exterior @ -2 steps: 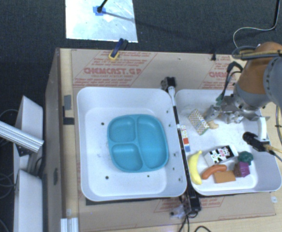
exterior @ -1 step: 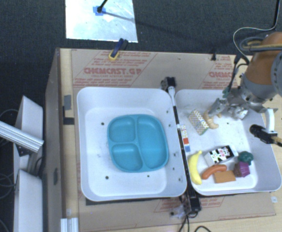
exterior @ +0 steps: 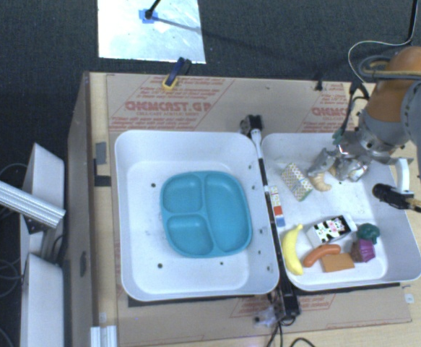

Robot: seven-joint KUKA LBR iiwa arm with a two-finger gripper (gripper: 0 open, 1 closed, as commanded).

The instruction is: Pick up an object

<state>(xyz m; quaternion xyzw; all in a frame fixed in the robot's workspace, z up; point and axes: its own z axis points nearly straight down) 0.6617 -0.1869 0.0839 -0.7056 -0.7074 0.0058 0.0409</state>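
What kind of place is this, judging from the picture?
Probably a robotics lab test bench. A robot arm reaches over two white bins; one holds a blue divided plate, the other toy food such as a banana. Loose cables lie around.

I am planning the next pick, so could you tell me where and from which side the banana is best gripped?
Grip the banana across its middle, coming straight down from above. It lies flat along the right bin's left wall, curving lengthwise, so its narrow width suits the fingers. One finger would need the slim gap by the wall; the orange sausage lies close on the other side, so probably stay above it.
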